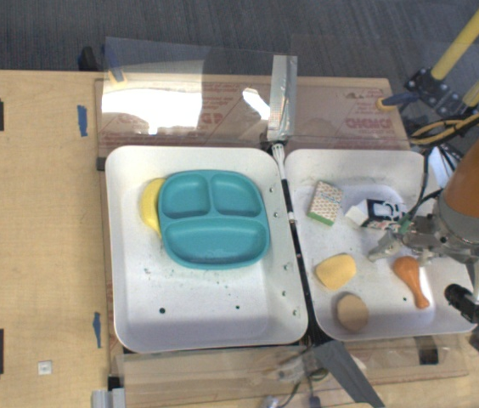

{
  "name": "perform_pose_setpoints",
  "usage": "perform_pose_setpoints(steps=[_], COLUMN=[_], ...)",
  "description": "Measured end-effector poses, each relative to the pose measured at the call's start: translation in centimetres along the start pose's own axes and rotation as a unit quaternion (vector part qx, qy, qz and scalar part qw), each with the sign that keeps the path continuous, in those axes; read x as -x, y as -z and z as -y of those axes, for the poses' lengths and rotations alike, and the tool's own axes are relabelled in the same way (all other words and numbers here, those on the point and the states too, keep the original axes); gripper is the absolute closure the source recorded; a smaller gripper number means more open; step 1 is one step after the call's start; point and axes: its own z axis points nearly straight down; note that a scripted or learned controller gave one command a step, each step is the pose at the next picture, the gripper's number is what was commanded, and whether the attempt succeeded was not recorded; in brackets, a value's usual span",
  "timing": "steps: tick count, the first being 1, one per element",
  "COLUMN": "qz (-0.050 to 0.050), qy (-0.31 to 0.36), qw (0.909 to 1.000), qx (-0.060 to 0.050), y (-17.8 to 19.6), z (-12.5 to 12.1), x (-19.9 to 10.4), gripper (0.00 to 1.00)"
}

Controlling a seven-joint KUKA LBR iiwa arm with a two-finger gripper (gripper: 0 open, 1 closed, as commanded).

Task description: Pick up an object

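My gripper (402, 240) hangs low over the right bin (367, 164), near its right side, reaching in from the right. Just below it lies an orange carrot-shaped object (413, 280), and just above and left of it a white and black object (379, 211). Further left in the same bin are a small patterned box (326, 202), a yellow-orange lump (335, 271) and a brown round object (352, 311). I see nothing lifted off the bin floor.
The left bin (138, 296) holds a teal divided plate (213, 218) lying over a yellow object (149, 203). A ridge where the bin rims meet (289, 228) separates the bins. Cables and yellow bars (456, 49) crowd the back right.
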Motion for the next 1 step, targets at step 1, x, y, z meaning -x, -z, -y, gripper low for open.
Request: perform_pose_setpoints(steps=[1], qz=[0.001], qy=[0.000], qw=[1.0000], qx=[0.004], y=[1.20], z=[-0.22], x=[0.03], gripper=[1.00])
